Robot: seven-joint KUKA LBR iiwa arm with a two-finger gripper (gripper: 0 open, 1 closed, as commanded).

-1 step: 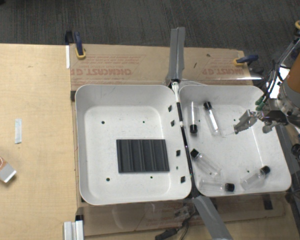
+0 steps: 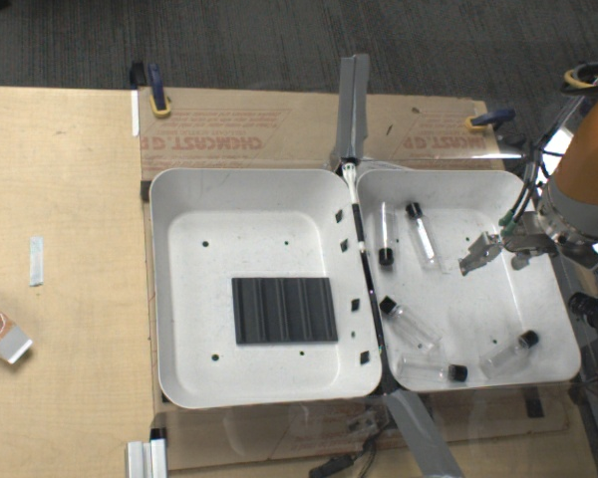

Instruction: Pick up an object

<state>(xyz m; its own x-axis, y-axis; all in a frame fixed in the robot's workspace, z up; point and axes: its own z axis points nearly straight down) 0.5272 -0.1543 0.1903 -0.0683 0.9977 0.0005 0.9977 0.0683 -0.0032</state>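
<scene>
Two bins sit side by side. Left bin (image 2: 179, 217) holds a dark ribbed block (image 2: 284, 310) near its centre. Right bin (image 2: 553, 307) holds clear vials with black caps — one (image 2: 420, 233) at 11 o'clock, one (image 2: 407, 321) at 8, one (image 2: 508, 354) at 5. Arm (image 2: 583, 167) enters from 3 o'clock; its gripper (image 2: 478, 255) hovers over the right bin's middle — whether the fingers are spread or closed, I cannot tell.

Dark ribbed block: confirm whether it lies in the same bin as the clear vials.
No, the dark ribbed block lies in the left bin; the clear vials lie in the right bin.
</scene>
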